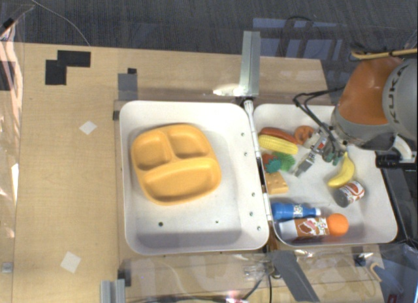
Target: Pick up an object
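**Inspector:** State the arm's pose.

**Assessor:** The grey arm (pixel 385 109) enters from the right, its orange band above the wrist; it slants down and leftward over the right bin (pixel 385 233); the gripper (pixel 305 163) hangs in that bin's upper middle, its two fingers pointing down and left.

**Inspector:** And the fingers?

**Assessor:** They appear slightly apart; nothing is seen between them; the tips sit just beside the green toy (pixel 282 163) and above the cheese wedge (pixel 277 182).

**Inspector:** Contents of the right bin?

**Assessor:** A corn cob (pixel 277 143) lies at the upper left with a red-orange item (pixel 282 134) just behind it; an orange ring-shaped piece (pixel 304 134) is near the wrist; a banana (pixel 342 172) lies right of the gripper; a small can (pixel 349 192) rests just below the banana; a blue-capped bottle (pixel 295 211) lies along the lower edge, touching a brown-labelled bottle (pixel 312 228); an orange (pixel 337 224) sits at that bottle's right end.

**Inspector:** The left bin?

**Assessor:** The left bin (pixel 196 236) holds one yellow divided plate (pixel 175 162), set toward its upper left, well apart from the gripper.
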{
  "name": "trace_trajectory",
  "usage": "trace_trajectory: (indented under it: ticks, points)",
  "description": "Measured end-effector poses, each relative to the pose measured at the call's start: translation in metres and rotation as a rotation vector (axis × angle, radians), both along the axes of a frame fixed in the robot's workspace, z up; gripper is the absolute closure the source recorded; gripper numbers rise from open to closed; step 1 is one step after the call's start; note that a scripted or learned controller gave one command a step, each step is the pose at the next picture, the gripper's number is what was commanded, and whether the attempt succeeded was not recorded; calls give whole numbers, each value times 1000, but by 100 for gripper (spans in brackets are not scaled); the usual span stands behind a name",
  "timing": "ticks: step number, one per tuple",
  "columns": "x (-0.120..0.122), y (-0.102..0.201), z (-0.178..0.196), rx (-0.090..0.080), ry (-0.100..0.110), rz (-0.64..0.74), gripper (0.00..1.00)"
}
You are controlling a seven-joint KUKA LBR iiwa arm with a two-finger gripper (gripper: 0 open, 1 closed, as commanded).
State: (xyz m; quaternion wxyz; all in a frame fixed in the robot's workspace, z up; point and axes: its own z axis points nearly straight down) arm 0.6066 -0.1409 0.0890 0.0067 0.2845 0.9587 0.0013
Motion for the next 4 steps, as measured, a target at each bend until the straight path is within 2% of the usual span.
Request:
trace_trajectory:
  ticks: [1, 2, 3, 4]
  points:
    - [4, 1, 15, -2, -11, 6, 100]
    - [3, 1, 14, -2, -10, 7, 0]
    - [51, 5, 4, 2, 38, 42, 0]
    - [64, 8, 23, -9, -21, 51, 100]
